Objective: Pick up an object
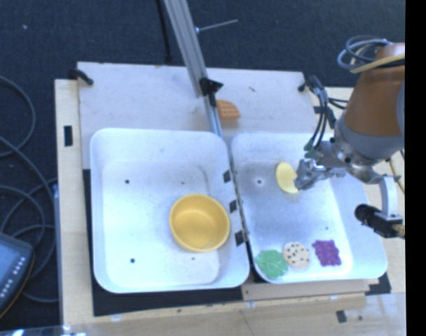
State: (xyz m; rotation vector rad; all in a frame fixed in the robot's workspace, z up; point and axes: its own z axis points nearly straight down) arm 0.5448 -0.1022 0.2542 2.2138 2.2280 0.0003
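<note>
My gripper [304, 177] hangs over the right bin [353, 257], its tip right beside a small pale yellow piece [285, 177] that lies on the bin floor. The piece's right edge is partly hidden by the gripper. Along the near edge of the same bin lie a green leafy piece [270, 262], a speckled cookie [296, 254] and a purple piece [328, 252]. A yellow bowl [199, 222] stands upright in the left bin [115, 187], near its right wall.
A slanted metal pole [192, 54] crosses the bench behind the bins, with an orange item [228, 110] at its foot. Cables run down the arm's wrist at the right. A dark device [6, 271] sits off the bench at lower left.
</note>
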